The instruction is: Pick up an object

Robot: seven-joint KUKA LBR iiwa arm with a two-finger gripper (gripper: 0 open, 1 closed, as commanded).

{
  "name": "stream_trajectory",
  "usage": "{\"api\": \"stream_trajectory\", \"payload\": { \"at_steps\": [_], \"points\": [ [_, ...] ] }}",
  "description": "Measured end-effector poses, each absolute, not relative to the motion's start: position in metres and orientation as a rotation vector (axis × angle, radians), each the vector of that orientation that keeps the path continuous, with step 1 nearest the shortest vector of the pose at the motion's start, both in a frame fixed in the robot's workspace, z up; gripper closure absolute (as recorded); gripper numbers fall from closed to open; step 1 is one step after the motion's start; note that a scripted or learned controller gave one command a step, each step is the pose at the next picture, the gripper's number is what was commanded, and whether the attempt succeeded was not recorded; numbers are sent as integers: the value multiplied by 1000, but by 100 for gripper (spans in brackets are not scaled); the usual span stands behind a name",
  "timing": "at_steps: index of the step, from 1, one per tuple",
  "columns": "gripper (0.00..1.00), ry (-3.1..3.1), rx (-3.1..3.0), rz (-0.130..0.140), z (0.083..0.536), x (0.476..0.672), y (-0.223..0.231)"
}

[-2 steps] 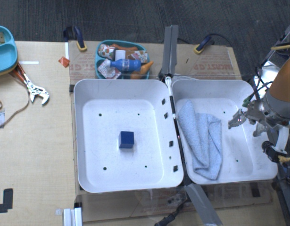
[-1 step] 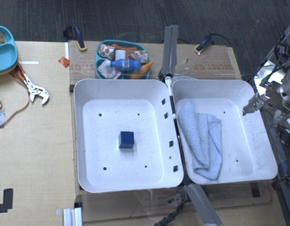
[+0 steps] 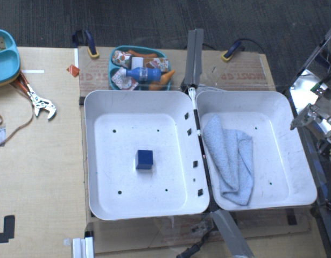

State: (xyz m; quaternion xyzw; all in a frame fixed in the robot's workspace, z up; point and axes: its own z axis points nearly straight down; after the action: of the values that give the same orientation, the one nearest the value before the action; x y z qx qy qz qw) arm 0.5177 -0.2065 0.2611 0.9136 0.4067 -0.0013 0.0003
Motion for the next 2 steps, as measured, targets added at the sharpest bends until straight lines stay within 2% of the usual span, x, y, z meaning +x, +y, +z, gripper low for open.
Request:
{"api": "stream_trajectory", "payload": {
  "at_steps": [1,2],
  "points": [
    [0,1481,2771,-6,262,612,-197],
    [0,1179,2915,-9,222,565,-87]
  ]
}}
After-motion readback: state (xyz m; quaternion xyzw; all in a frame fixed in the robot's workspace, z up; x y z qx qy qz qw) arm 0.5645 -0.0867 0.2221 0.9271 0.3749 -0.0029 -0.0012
